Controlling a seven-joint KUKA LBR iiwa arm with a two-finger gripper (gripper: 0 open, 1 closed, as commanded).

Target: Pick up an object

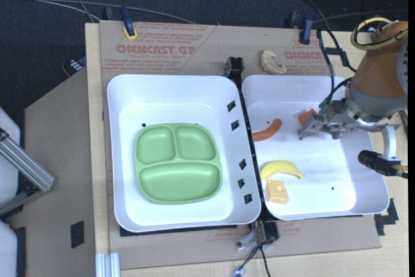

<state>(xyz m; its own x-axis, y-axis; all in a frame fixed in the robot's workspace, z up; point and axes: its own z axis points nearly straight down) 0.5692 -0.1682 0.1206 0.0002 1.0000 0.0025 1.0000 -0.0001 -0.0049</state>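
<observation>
Banana (281, 170) lengthwise left-right, tips down

Bright, even overhead light. White bins (123, 139) near blown out, glare w/ little surface detail. Soft short shadows under bin rims. Floor around worktop (97, 74) dark. Img slightly soft, low-res; arm (382, 74) at right edge blurred.

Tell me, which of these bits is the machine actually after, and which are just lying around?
Likely for the job, in the right white bin with the claw:
- small red-orange piece
- orange sausage-shaped toy
- yellow banana toy
- pale yellow cheese-like wedge

Lying about:
- green three-compartment plastic tray
- beige lump on the cardboard
- blue clamps
</observation>
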